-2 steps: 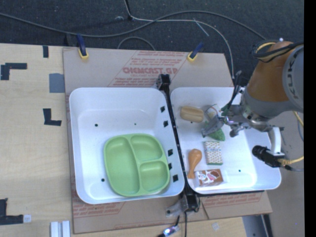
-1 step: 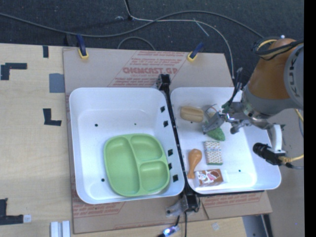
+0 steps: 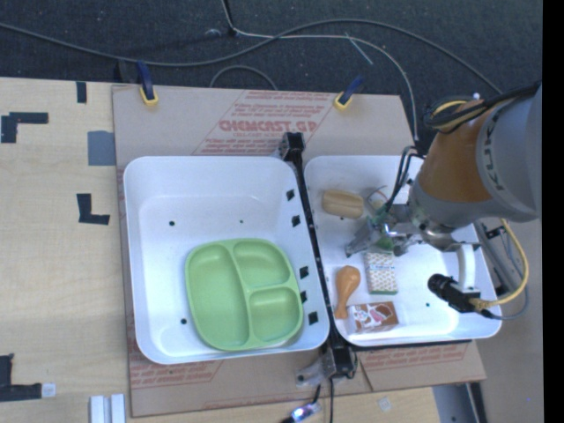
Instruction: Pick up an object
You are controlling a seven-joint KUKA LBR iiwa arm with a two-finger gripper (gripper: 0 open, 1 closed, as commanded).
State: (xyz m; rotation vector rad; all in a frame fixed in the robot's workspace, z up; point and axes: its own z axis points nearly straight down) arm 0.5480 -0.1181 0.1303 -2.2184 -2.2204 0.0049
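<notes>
The right bin [image 3: 458, 322] holds a tan bread roll [image 3: 342, 204], an orange drumstick-shaped toy [image 3: 346, 285], a checkered white packet [image 3: 381, 272] and a small red-and-white card [image 3: 373, 316]. My gripper [image 3: 379, 234] hangs low in this bin, just above the checkered packet and right of the bread roll. A metal finger [image 3: 359, 242] slants down to the left. Nothing shows held between the fingers. The arm's grey and orange wrist [image 3: 454, 170] covers the bin's far right part.
The left bin [image 3: 150, 236] holds a green divided plate [image 3: 244, 293]. A black divider clip strip [image 3: 304, 236] runs between the bins. Cables [image 3: 493, 289] loop at the right bin's edge. Cardboard [image 3: 256, 122] lies under both bins.
</notes>
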